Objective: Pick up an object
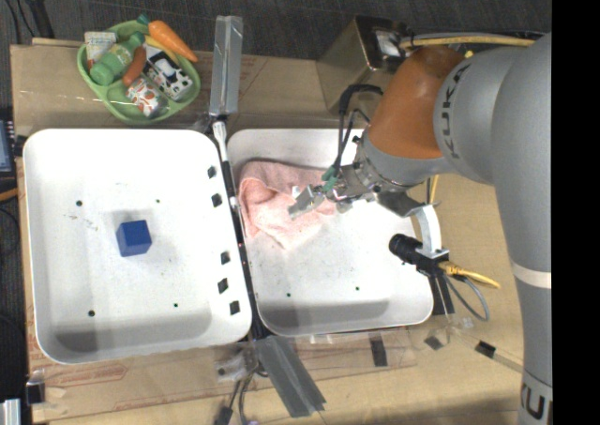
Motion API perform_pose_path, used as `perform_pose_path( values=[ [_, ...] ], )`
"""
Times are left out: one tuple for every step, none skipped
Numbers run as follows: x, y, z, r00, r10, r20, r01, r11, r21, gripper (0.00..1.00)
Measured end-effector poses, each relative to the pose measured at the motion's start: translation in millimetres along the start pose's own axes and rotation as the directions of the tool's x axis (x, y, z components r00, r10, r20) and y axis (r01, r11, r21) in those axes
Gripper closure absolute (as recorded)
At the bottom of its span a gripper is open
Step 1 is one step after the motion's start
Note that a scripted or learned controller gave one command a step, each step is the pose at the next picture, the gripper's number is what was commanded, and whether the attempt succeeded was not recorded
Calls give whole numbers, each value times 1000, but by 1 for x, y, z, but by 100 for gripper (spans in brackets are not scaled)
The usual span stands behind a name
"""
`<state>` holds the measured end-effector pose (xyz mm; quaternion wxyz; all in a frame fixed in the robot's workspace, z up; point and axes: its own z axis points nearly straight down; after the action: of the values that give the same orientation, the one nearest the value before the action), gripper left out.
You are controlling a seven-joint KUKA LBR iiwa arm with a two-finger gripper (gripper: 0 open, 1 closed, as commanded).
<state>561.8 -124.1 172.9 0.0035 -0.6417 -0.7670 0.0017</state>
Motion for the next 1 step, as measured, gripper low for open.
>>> perform_pose_path(
  values=[
    [-16,43,81,1000,-24,4,24,1000,-6,0]
  ],
)
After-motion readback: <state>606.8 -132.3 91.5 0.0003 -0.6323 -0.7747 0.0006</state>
